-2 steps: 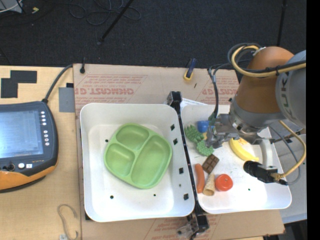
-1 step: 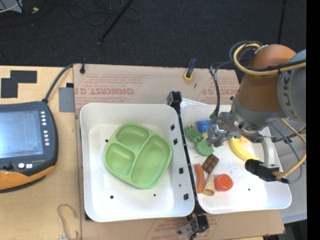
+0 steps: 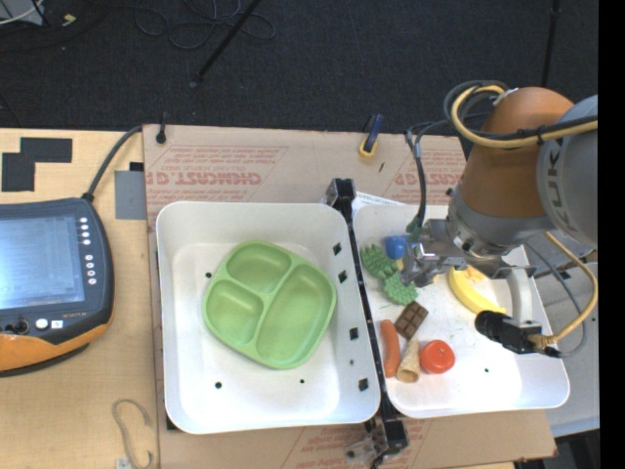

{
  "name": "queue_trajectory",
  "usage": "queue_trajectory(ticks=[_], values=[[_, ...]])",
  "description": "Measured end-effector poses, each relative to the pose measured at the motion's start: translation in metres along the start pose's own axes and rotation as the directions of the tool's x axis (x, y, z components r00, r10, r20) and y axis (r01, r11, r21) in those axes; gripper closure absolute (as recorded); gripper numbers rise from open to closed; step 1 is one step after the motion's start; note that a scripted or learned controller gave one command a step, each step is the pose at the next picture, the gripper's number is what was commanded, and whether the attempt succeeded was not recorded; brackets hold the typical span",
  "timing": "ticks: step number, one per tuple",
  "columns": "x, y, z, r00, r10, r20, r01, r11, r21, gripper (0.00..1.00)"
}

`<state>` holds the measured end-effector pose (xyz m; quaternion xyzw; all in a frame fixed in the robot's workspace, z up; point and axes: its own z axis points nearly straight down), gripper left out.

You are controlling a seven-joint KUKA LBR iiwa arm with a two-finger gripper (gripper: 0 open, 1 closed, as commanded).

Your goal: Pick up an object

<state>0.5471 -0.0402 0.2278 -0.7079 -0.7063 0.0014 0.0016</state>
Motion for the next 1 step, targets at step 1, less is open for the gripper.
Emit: queue_trajectory(ticks=[1], values=[[-0.0114, -0.0049, -0.007, 1.0, -0.002, 0.0, 0.002, 1.0, -0.002, 1.0]])
